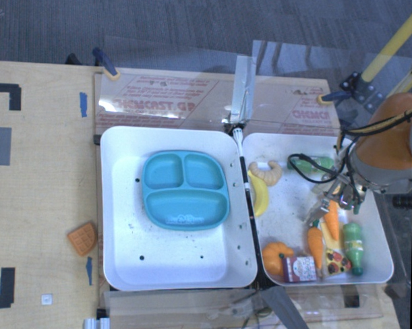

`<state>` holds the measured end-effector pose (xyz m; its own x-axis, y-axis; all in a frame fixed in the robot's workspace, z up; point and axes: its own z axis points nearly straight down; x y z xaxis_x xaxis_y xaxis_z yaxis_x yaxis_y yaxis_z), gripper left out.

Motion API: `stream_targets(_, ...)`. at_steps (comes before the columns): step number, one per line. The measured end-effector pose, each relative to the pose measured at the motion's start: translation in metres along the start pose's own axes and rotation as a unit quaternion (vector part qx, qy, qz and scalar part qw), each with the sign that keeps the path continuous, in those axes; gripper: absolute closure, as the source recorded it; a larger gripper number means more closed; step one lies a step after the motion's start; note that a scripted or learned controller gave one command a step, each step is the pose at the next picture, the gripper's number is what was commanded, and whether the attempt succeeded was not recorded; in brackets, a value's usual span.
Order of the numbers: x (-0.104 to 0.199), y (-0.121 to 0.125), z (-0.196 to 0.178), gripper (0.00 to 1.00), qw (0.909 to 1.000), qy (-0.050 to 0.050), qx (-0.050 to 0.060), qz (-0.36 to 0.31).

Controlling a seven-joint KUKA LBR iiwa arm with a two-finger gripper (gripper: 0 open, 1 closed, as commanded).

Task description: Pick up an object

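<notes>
The right bin (pixel 287 146) holds several toy foods. A yellow banana (pixel 259 196) and a tan ring-shaped piece (pixel 268 171) lie near its left wall. An orange carrot (pixel 333 222) and a second carrot (pixel 315 245) lie at centre right, beside a green bottle-shaped item (pixel 354 243). An orange fruit (pixel 277 257), a small dark-red packet (pixel 303 268) and a pizza slice (pixel 335 261) sit along the front. My gripper (pixel 334 197) hangs low in this bin, right at the upper end of the first carrot. Black cable loops beside it over a green item (pixel 321 163).
The left bin (pixel 122 245) carries a blue divided plate (pixel 185 190). A tan waffle-like block (pixel 82 238) lies on the wooden bench to the left. A metal post (pixel 242 87) and clear panels stand behind the bins. The arm's orange band (pixel 389 133) overhangs the right bin's far right corner.
</notes>
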<state>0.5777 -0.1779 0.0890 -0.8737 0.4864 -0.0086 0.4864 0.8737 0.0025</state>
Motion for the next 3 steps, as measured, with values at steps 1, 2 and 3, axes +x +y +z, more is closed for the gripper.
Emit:
stream_targets(1,-0.004,0.002,-0.014,1.00,1.0000,-0.008,-0.002,-0.001)
stream_targets(2,0.080,0.024,-0.002,1.00,0.9958,-0.001,-0.001,-0.092)
stream_targets(3,0.101,0.024,-0.003,1.00,0.9645,-0.007,-0.001,-0.264)
